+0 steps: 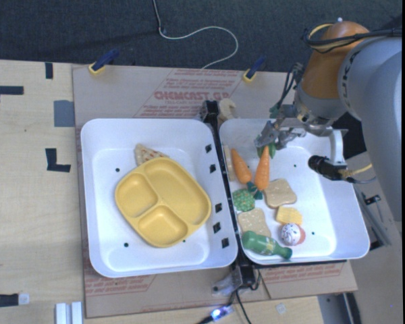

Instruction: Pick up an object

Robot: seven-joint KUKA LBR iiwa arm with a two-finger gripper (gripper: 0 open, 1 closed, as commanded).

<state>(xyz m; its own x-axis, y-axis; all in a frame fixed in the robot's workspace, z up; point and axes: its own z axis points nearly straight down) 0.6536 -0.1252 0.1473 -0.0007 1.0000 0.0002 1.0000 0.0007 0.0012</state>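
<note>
bench count: two bins, ten loose items

two white bins: left bin (94, 201), right bin (337, 208). left holds one yellow divided tray (162, 201) and one waffle piece (146, 154). right holds two carrots (240, 166) (262, 170), two cracker slices (280, 193) (253, 222), one cheese cube (289, 215), one broccoli piece (243, 199), one green bottle (264, 244), one small ball (291, 234).

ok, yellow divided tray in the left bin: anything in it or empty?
Empty. The yellow tray lies flat in the left bin, all three compartments bare; a waffle-like piece pokes out from beneath its far edge.
</note>
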